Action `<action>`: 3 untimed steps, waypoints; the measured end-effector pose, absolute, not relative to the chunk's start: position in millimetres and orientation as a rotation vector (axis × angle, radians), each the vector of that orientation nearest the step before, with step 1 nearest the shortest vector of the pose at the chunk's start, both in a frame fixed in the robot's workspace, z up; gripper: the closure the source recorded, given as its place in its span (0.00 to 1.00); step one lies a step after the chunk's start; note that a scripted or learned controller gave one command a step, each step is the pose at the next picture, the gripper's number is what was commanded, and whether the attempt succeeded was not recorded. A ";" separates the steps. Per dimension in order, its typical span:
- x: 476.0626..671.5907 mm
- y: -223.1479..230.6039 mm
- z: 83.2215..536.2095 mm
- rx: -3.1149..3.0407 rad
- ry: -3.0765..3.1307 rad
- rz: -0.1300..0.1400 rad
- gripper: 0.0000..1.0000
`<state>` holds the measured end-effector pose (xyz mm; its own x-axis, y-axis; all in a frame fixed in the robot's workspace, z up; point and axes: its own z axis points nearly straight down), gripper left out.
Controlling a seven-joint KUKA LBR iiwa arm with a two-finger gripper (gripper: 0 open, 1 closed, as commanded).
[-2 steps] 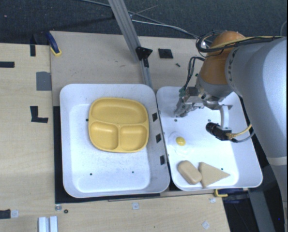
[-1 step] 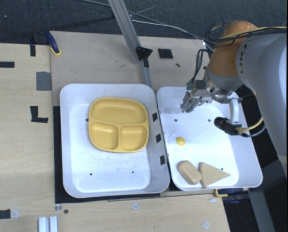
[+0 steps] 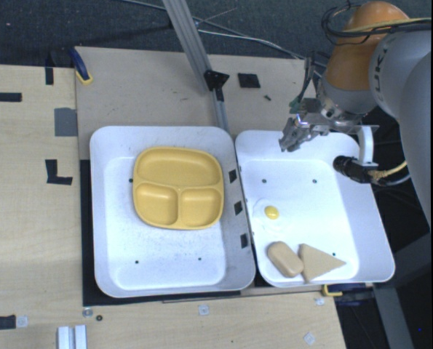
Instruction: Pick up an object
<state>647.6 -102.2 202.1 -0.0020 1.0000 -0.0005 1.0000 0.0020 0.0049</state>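
The right bin [image 3: 362, 217] holds a small yellow round piece [image 3: 271, 212] near its left middle, a tan oblong bread-like piece [image 3: 284, 258] at the front, and a tan wedge [image 3: 319, 261] touching it on the right. My gripper [image 3: 292, 139] hangs over the bin's back left corner, well behind these objects, with nothing visible between its fingers.
The left bin [image 3: 114, 253] holds a yellow divided plate [image 3: 178, 187]. A slanted grey pole [image 3: 194, 42] rises behind the bins. The grey arm with its orange band [image 3: 365, 46] fills the upper right, with a black cable [image 3: 362, 169] over the right bin's back edge.
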 end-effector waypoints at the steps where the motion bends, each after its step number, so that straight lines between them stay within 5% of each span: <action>1: 656.2 -106.9 260.1 2.217 2.220 0.004 1.00; 3: 592.3 -26.6 236.8 2.220 2.226 -0.004 1.00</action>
